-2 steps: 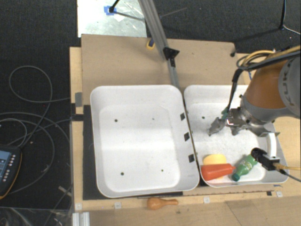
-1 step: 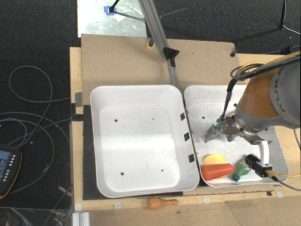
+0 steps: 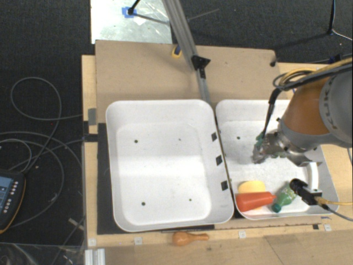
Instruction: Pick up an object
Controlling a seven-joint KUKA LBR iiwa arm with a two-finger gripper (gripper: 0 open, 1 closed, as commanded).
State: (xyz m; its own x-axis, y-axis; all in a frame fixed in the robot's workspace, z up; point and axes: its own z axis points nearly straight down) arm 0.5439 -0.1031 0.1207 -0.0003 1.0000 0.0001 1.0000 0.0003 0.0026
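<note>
My gripper (image 3: pixel 260 152) hangs low over the middle of the right bin (image 3: pixel 237 120), with the grey arm and its orange band (image 3: pixel 309 112) reaching in from the right. Three objects lie close together at the bin's near edge. They are a yellow rounded piece (image 3: pixel 251 186), a red-orange carrot-like piece (image 3: pixel 255 201) just in front of it, and a green bottle-shaped piece (image 3: pixel 284 199) to their right. The gripper stands above and behind the yellow piece, apart from all three.
The left bin (image 3: pixel 118 164) lies beside the right one, their rims touching along black clips (image 3: pixel 218 160). A small tan object (image 3: pixel 189 237) rests on the bench in front of the left bin. A grey pole (image 3: pixel 185 35) slants in from the top. Cables loop by the arm.
</note>
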